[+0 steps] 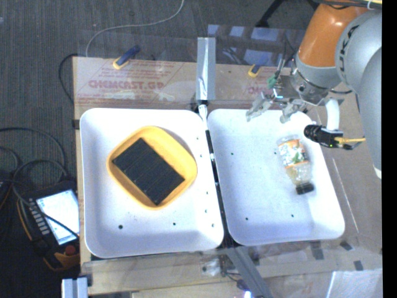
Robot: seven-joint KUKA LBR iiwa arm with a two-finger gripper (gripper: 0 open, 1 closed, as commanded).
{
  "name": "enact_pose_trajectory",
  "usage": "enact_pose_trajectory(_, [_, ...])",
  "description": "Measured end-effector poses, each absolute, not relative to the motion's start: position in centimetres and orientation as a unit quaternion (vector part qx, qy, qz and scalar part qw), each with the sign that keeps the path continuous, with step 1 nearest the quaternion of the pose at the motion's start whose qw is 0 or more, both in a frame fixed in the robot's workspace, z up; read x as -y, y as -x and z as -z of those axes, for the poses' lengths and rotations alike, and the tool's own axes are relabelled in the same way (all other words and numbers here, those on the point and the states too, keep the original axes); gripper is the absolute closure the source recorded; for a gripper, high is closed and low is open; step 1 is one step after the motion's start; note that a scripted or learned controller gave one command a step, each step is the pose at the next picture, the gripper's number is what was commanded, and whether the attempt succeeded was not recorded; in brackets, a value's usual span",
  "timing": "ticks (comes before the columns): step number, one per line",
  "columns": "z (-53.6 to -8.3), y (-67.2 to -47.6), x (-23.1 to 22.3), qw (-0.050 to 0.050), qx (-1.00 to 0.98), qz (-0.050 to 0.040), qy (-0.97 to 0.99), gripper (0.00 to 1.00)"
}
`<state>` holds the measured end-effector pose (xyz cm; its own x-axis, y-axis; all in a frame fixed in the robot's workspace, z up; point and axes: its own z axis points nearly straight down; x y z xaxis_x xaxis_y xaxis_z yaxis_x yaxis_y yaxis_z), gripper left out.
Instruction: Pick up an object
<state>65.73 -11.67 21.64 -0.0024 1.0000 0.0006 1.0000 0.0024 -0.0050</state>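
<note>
The bottle [294, 160] lies on its side in the right bin [260, 222], toward that bin's right half. It is a small clear plastic one with an orange and green label around its upper part and a dark cap at its lower end, pointing down the view.

In the camera view, the left bin [99, 228] holds a yellow dish [121, 151] with a dark ribbed slab [149, 171] resting inside it, well apart from the bottle. The two bins sit side by side, touching along a dark seam. Behind them a wooden board [133, 82] with red lettering carries two yellow and blue clamps [125, 56]. A tablet [59, 213] with cables lies on the floor at lower left. Nothing lies on or against the bottle.

The gripper [277, 107] hangs over the upper edge of the right bin, its two pale fingers [258, 107] spread apart and grasping nothing. The bottle sits below and slightly to the right of the fingers, near them but apart. A black part with a yellow tip [322, 135] juts from the arm [341, 36] just right of the bottle's top.
</note>
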Motion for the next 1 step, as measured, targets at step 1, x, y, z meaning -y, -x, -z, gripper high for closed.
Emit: enact_pose_trajectory(1, [-21.64,-65.73,11.67,0.002,0.708,-0.0015,0.706,0.00])
